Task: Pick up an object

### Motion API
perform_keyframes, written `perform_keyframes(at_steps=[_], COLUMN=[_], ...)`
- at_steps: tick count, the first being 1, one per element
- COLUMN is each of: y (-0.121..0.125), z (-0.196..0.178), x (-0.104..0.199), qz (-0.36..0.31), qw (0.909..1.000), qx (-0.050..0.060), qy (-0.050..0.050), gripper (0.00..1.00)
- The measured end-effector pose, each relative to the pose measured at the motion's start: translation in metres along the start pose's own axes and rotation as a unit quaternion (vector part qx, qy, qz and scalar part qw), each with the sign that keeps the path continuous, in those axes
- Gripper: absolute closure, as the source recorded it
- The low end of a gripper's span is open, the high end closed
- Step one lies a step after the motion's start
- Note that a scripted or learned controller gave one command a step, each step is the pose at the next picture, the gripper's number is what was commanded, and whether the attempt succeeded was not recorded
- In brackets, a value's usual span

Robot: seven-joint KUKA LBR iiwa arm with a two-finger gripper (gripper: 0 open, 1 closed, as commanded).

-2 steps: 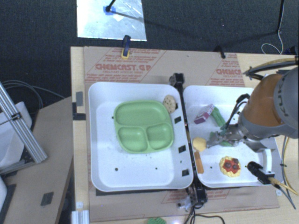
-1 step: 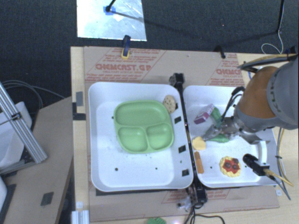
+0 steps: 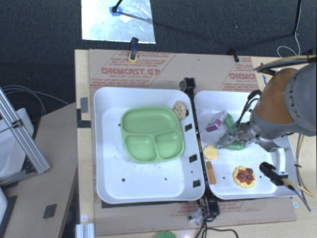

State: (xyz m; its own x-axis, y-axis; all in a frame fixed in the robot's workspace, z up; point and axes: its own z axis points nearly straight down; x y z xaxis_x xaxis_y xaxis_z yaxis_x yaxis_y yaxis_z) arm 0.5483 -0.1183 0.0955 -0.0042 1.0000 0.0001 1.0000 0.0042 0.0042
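In the right bin (image 3: 277, 192) my gripper (image 3: 229, 142) is down low in the bin's middle, over a green toy (image 3: 232, 126) that pokes out above and below it. I see nothing clearly held. A purple and pink packet (image 3: 216, 121) lies just up and left of the gripper. A yellow piece (image 3: 211, 152) sits to its lower left, near the bin's left wall. An orange stick (image 3: 211, 172) lies below that. A small toy pizza (image 3: 244, 176) rests near the front of the bin.
The left bin (image 3: 109, 182) holds a green divided plate (image 3: 151, 134) and a cookie (image 3: 180, 110) by its right wall. The arm's grey and orange body (image 3: 285, 103) hangs over the right bin's right half.
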Motion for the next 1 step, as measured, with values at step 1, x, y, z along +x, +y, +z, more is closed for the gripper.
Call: perform_keyframes(at_steps=[1], y=[0.0331], z=[-0.0969], x=[0.0718], qz=[-0.004], qw=[1.0], qx=[-0.005], qy=[0.001], gripper=[1.0])
